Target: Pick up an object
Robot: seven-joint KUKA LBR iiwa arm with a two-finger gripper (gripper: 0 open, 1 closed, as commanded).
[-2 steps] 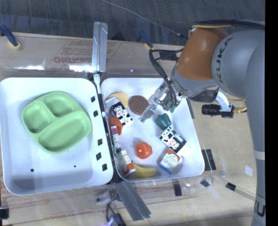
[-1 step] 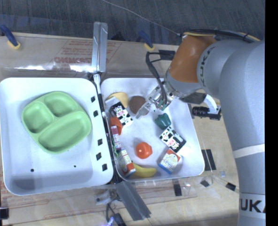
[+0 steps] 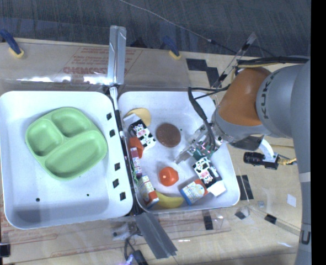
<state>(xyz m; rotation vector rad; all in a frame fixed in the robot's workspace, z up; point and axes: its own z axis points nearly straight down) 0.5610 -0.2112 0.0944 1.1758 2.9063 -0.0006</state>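
- Hovering low in the right bin [image 3: 226, 187], my gripper [image 3: 194, 149] sits just above the cow carton [image 3: 207, 171]; I cannot tell how wide I stand.
- Crowding: cookie [image 3: 168, 134] and tomato [image 3: 168, 176] lie near, so I may nudge them.
- Gripping the carton's edge could make it slip.

Arm [image 3: 287, 101]: grey, entered from the right; orange band [image 3: 242, 95] seen above the wrist; wrist angled down and to the left. Tool [image 3: 193, 150]: carried low at the arm's end, pointed left; finger state not discernible.
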